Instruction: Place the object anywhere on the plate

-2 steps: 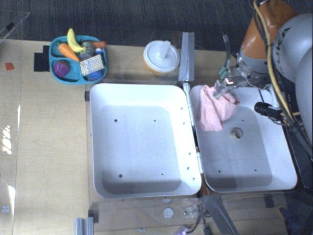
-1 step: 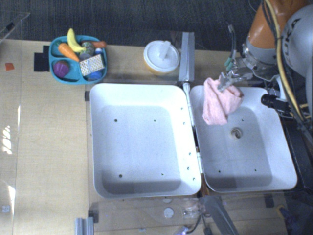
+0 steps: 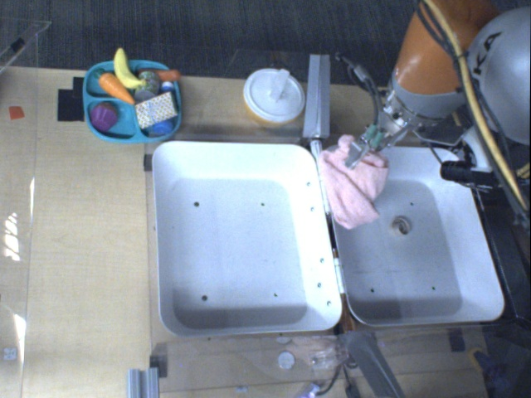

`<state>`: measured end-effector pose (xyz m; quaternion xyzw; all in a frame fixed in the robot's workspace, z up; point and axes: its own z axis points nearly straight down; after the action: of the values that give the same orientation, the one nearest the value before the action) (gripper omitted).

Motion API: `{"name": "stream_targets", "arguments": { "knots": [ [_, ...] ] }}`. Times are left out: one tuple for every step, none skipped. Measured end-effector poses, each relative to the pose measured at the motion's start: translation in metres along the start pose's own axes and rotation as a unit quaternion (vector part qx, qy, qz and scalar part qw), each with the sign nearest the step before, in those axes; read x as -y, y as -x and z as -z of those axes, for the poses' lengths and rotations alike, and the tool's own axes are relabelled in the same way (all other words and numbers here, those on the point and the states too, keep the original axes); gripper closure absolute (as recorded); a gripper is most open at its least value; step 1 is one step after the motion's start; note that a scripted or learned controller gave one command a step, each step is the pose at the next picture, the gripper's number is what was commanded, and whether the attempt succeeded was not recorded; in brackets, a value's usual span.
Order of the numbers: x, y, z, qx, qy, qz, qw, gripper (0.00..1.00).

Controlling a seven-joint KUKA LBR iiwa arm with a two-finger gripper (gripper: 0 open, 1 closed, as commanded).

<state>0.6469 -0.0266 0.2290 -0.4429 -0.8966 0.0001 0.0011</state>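
From the camera fixed above the bench we see the pincer (image 3: 363, 149) at the far left corner of the right bin (image 3: 448, 297), hanging below the grey arm's orange band (image 3: 436, 44) and pointing down and to the left. Its fingers meet the upper edge of a pink cloth (image 3: 355, 191), but they are small and blurred against the fabric, so we cannot tell whether they are spread, pressed together or pinching the cloth. The cloth lies directly beneath and just below the pincer, bunched in a soft heap that drapes against the bin's left wall, with its top edge touching the fingertips. Below and to the right of the pincer, on the floor of the same bin, we see a small dark ring-shaped thing (image 3: 402, 226), apart from the cloth. To the left of the pincer, across the wall where the two bins meet, sits the left bin (image 3: 236, 239), its white floor marked by a few small dark dots. Up and to the left of the pincer, on the bench beyond the bins, stands a round white plate (image 3: 274, 96) with a yellowish rim. Far to the left of the pincer rests a blue divided tray (image 3: 131, 102) holding toy foods, among them a banana (image 3: 126, 70) and a carrot (image 3: 114, 87).
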Motion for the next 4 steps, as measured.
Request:
{"name": "stream_targets", "arguments": {
  "knots": [
    [-0.001,-0.051,0.000,0.000,0.000,0.199,0.9800,1.00],
    [-0.010,-0.096,0.003,0.000,0.000,0.389,0.9211,1.00],
    [-0.031,-0.151,-0.001,0.000,0.000,0.443,0.8966,1.00],
    [-0.040,-0.202,-0.006,0.000,0.000,0.444,0.8961,1.00]
  ]
}}
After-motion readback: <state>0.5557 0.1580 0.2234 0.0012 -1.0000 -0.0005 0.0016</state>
